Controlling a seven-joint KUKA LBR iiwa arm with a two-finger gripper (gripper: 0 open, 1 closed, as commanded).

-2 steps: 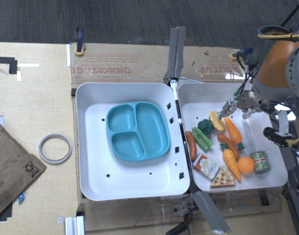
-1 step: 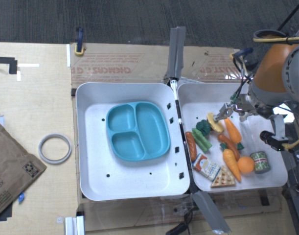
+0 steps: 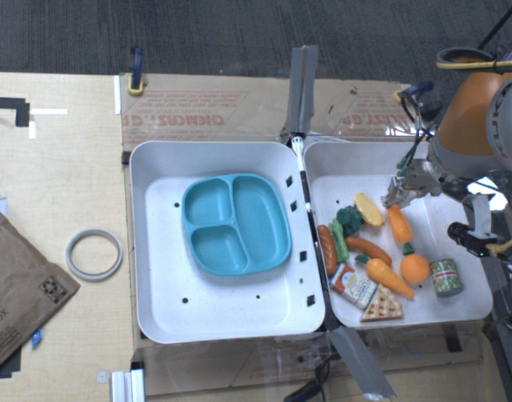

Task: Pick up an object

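On the far left of the tabletop lay a brown cardboard box and, near it, a ring of tape, both well apart from the work. The left bin held a teal divided plate and nothing else. The right bin carried all the toy food, and none of it had been lifted: judged from how things lay, the pick was not yet made and the whole grasp and lift remained to be done. Going across that bin, a sausage lay along its left wall, a broccoli piece sat just beside it, a small carton and a cracker wedge lay toward the front, a yellow piece lay toward the back, and a long carrot, a small carrot, an orange and a green can followed to the right. The claw hung over the rear of that bin, low, just above and behind the small carrot and just right of the yellow piece, those two being the likeliest targets. Whether it touched either could not be told, and nothing showed held in it; how wide it stood could not be made out against the arm's clutter.
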